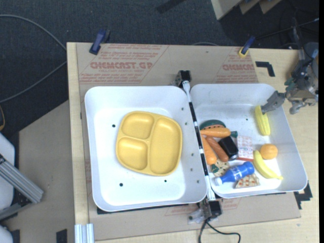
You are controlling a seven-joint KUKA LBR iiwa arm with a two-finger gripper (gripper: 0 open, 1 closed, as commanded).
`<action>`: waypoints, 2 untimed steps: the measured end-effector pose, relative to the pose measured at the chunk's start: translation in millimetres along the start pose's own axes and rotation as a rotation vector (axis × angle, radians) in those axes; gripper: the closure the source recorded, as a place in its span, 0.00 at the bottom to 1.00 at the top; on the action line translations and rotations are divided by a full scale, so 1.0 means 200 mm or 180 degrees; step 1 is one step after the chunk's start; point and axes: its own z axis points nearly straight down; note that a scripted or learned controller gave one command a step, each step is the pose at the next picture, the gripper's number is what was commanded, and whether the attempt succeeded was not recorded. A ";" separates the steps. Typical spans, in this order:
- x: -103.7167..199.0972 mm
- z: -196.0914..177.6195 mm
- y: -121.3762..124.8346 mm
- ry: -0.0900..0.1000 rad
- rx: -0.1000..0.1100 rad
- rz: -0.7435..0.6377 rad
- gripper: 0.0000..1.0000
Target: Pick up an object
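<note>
The right bin (238, 92) holds a pile of toy food. A yellow corn cob (262, 120) lies near its far right wall. Beside it are an orange (268, 151) and a banana (266, 166). A hot dog (215, 132), a carrot (209, 151), a black block (228, 147) and a blue bottle (235, 174) crowd the bin's left side. My gripper (284, 104) hangs over the bin's upper right corner, just above and right of the corn. It is open, with nothing between its fingers.
The left bin (101, 115) holds a yellow divided plate (149, 142). A red-patterned card (245, 145) and a pizza slice (247, 182) also lie in the right bin. Black clips (183, 77) join the bins. Blue clamps (98, 40) grip the board's far edge.
</note>
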 end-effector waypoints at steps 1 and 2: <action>-0.03 0.69 0.10 0.0028 -0.0002 -0.0018 0.00; -0.04 0.63 0.10 0.0006 -0.0006 -0.0012 1.00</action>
